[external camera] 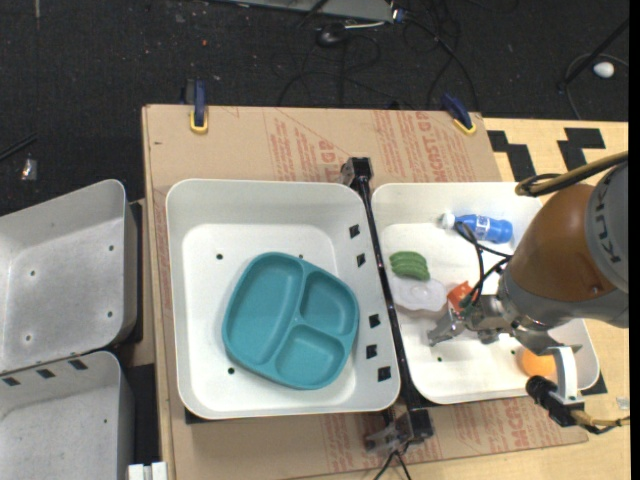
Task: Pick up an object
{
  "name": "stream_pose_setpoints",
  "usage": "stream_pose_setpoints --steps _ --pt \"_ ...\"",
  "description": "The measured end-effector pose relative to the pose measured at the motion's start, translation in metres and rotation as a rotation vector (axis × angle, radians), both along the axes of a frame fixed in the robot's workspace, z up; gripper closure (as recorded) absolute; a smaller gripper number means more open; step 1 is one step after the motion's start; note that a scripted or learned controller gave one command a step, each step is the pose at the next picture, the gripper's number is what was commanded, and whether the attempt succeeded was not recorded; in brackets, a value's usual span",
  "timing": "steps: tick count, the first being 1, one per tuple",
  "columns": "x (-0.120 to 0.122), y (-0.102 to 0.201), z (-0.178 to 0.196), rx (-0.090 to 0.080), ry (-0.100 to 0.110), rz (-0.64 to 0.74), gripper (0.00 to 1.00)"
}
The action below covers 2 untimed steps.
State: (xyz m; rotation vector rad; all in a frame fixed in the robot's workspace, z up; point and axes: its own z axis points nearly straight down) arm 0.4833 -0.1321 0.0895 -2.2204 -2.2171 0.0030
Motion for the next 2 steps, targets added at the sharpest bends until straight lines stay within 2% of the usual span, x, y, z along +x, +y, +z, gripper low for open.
stream_pose_setpoints --steps 1,2 --pt "0.001 0.000 0.012 -0.001 -0.004 -0.002 1.00" --pt "0.002 -0.002 0.076 -0.003 -0.009 0.003 1.00"
